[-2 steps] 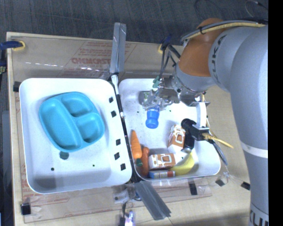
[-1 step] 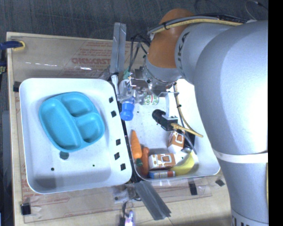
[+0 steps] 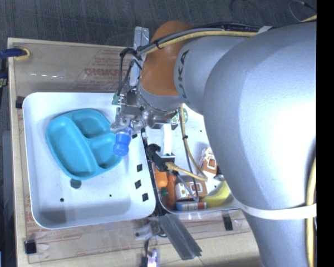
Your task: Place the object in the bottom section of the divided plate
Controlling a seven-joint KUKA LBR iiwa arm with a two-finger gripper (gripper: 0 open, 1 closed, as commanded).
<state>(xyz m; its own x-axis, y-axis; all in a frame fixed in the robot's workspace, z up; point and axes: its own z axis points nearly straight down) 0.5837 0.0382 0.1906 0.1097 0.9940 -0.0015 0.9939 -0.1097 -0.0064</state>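
The blue divided plate [image 3: 72,143] lies in the left bin [image 3: 44,204], with one long section on its left and two smaller sections on its right. My gripper [image 3: 124,129] hangs over the plate's right rim, shut on a small blue bottle [image 3: 121,145] with a pale cap. The bottle points downward between the fingers, over the edge of the plate's lower right section. The grey arm with its orange band [image 3: 161,60] covers much of the right bin.
The right bin [image 3: 209,207] holds several items: an orange object [image 3: 162,181], a yellow banana [image 3: 221,194], small boxes and a red-tipped stick. A small dark object [image 3: 75,183] lies on the left bin's floor just below the plate.
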